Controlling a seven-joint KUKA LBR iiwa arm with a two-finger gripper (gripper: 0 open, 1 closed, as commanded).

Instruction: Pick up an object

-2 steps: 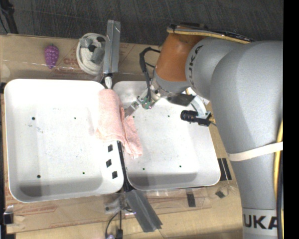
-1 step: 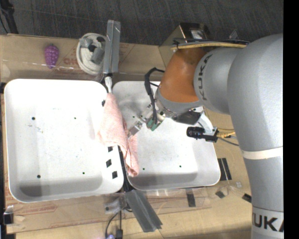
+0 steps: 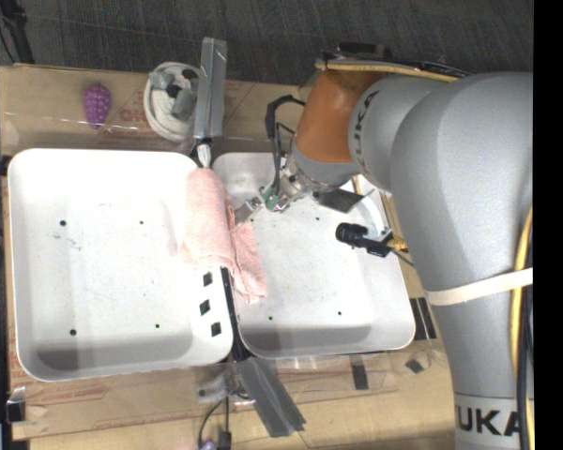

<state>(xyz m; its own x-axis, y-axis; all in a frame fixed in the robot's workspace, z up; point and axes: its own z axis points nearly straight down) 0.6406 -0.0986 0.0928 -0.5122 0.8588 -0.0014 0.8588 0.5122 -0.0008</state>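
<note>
Camera view is looking down at a slant on two shallow white bins, and the grey arm (image 3: pixel 450 204) is stretching in from the right, covering much of that side of the frame and hiding the upper right corner of the right bin (image 3: pixel 310 298) and part of its right rim. The gripper (image 3: pixel 253 204) is hanging low over the upper left part of the right bin, right at the edge of a pink cloth (image 3: pixel 211 228). It is looking small and is partly lost among cables and glare, so whether it is clenched, released or grasping the cloth cannot be told. The pink cloth is lying crumpled over the divide between the two bins, near the middle of the frame, draping partly into the left bin (image 3: pixel 94 251) and partly into the right one. On the brown bench (image 3: pixel 38 92) above the bins, at the upper left, a small purple object (image 3: pixel 97 104) is sitting. To its right a white coiled thing (image 3: pixel 174 101), hard to identify, is resting just beside a grey bar (image 3: pixel 209 82). Dark floor (image 3: pixel 122 7) is showing across the top of the frame.
</note>
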